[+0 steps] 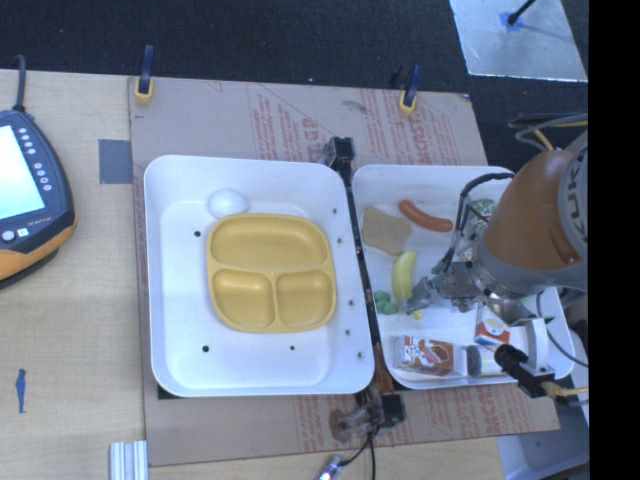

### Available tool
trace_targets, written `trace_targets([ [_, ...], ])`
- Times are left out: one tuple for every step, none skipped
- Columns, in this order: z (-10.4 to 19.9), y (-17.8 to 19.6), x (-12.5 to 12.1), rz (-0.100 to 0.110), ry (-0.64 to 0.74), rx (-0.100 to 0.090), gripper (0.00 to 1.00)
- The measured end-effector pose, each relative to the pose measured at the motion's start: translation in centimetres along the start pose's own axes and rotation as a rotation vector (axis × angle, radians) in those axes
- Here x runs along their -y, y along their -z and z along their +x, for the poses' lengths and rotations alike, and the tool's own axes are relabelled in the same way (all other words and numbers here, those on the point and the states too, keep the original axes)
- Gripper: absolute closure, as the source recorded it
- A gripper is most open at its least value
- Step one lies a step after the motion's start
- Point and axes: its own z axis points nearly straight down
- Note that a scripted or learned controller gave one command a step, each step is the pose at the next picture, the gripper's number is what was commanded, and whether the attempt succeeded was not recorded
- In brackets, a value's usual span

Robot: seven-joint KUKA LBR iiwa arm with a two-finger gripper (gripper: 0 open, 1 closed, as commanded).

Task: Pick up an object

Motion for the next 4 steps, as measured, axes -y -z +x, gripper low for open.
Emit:
trace_targets([
  [5.2,8.7,-3.3,-0.003,-0.001,-0.001,0.0],
  [1.5,4.6,-3.6,0.0,-0.001,0.001,0.0],
  [1.1,-1.2,-3.7,0.001,0.001,0.0,0.0],
  [1.0,-0.2,-3.8,0.003,0.004,0.001,1.0],
])
